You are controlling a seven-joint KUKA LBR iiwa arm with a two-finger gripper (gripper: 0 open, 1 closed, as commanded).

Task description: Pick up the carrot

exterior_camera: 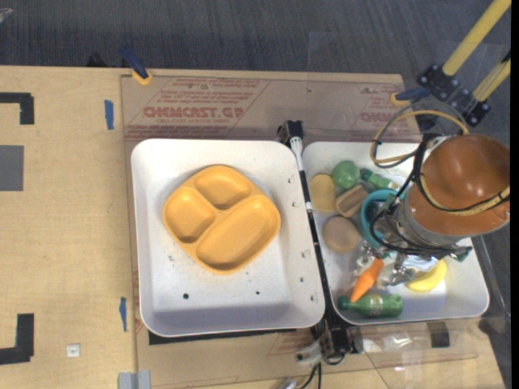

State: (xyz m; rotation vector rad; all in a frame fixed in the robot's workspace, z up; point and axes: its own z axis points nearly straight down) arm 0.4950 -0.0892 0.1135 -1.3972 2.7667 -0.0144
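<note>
Two white bins sit side by side on the desk (65, 217). Left bin (154, 298): a yellow-orange divided plate (222, 218), three compartments. Right bin (470, 298): cluttered. Carrot (366, 279) lies tilted in the lower middle, leafy end up by the hand (388, 264). Just below the carrot, a green bottle (371, 302) on its side. Yellow banana-like piece (431, 276) to the carrot's right, partly under the arm. Further up: a brown round item (341, 234), a tan piece (322, 190), a green ball (345, 172). Arm's orange band (458, 181) hangs over the bin's right half. Hand sits low, right beside the carrot top; released or clenched, cannot tell, metal parts blur together.
</note>
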